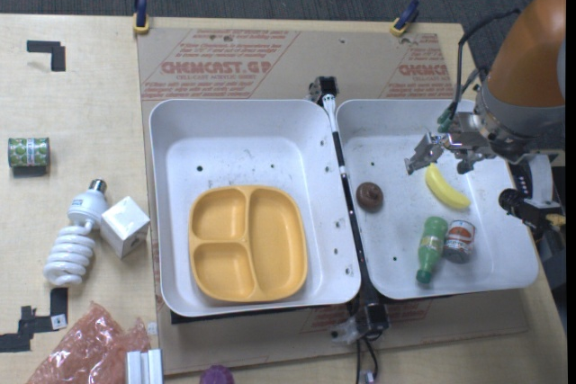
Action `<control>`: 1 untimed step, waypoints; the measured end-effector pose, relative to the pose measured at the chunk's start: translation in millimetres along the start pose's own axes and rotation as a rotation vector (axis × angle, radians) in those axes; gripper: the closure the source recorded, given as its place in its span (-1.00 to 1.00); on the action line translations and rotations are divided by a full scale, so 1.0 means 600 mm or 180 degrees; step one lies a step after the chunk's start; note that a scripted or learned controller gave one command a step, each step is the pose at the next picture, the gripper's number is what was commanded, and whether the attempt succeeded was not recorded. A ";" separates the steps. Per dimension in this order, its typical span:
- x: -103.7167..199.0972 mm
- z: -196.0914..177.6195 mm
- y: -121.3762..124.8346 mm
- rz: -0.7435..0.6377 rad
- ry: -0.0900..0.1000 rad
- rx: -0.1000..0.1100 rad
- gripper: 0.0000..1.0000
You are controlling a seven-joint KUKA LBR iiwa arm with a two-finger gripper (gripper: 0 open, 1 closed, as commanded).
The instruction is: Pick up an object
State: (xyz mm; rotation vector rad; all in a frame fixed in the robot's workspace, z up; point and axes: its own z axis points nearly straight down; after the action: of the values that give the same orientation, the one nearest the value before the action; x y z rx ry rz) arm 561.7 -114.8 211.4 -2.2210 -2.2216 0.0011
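The right bin holds a yellow banana, a small brown round object, a green bottle lying on its side and a small red-and-white can next to it. My gripper hangs over the bin's upper right part, just above the banana's upper end. It is open, with one finger on each side of that end and nothing held between them. The bottle and can lie below it, toward the bin's near edge.
A yellow divided plate lies in the left bin. On the bench to the left are a spiral light bulb, a white cube, a green can and a red mesh bag.
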 end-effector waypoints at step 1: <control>-0.011 0.198 -0.004 0.0006 0.0000 -0.0002 -1.00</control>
State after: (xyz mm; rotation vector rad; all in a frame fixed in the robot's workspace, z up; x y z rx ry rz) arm 559.3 -121.6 92.4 -2.2233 -2.2198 0.0003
